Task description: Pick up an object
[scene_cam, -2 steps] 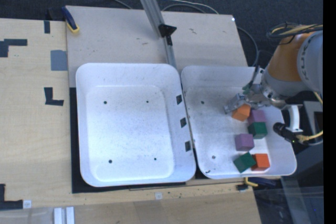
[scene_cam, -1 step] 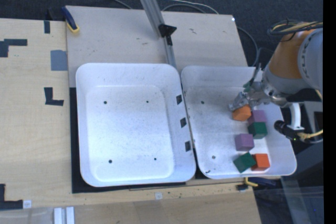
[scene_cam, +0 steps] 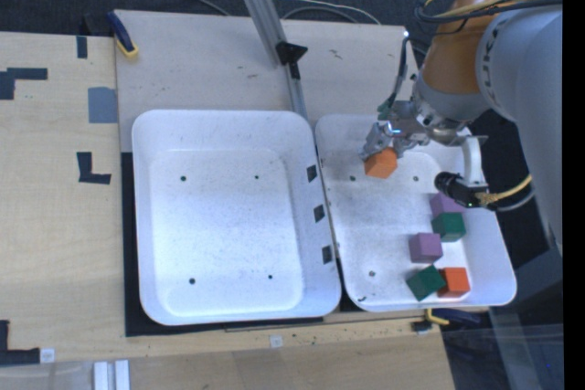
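Orange block (scene_cam: 381,163) sits in the upper part of the right bin (scene_cam: 366,224), directly under the gripper (scene_cam: 388,143), which looks to have its fingers closed on the block's top, block showing between and just below them. Can't tell from this slanted view whether the block is off the bin floor or resting on it (no clear shadow gap). Judgement: the step in hand is securing and lifting. To do it well, keep the squeeze firm, go straight up with no sideways drift, and watch for the block tilting or slipping since the hold seems to be near its top edge only. Other pieces are well apart along the bin's right side: purple block (scene_cam: 446,205) touching a green block (scene_cam: 452,226), another purple cube (scene_cam: 426,246), then a dark green block (scene_cam: 425,282) beside an orange-red block (scene_cam: 455,280) at the lower corner. No clutter in the lift path. Left bin (scene_cam: 155,224) is the likely drop side if a transfer follows.
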`<state>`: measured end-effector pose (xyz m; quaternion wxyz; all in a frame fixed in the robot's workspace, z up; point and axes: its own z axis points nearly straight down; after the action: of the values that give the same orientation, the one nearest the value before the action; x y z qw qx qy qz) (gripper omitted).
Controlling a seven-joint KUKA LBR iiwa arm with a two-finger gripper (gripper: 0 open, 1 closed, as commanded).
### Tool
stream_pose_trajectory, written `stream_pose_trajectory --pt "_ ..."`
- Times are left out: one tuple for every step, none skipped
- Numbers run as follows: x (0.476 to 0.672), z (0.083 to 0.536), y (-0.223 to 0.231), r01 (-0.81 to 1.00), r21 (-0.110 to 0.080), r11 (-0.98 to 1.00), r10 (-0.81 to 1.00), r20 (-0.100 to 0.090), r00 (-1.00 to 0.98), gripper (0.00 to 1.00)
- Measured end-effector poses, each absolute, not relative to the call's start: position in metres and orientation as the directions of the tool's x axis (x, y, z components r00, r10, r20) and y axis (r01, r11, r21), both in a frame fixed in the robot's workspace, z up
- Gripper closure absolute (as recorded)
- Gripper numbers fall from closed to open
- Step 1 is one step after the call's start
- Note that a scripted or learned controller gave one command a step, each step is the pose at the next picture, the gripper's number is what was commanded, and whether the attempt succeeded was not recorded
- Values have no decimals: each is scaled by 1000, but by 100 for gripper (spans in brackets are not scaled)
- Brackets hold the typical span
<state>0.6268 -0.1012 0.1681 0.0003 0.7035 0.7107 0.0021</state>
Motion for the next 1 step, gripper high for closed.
stream_pose_trajectory --pt "645 193 -11 1000 1 10 1000 3 -10 100"
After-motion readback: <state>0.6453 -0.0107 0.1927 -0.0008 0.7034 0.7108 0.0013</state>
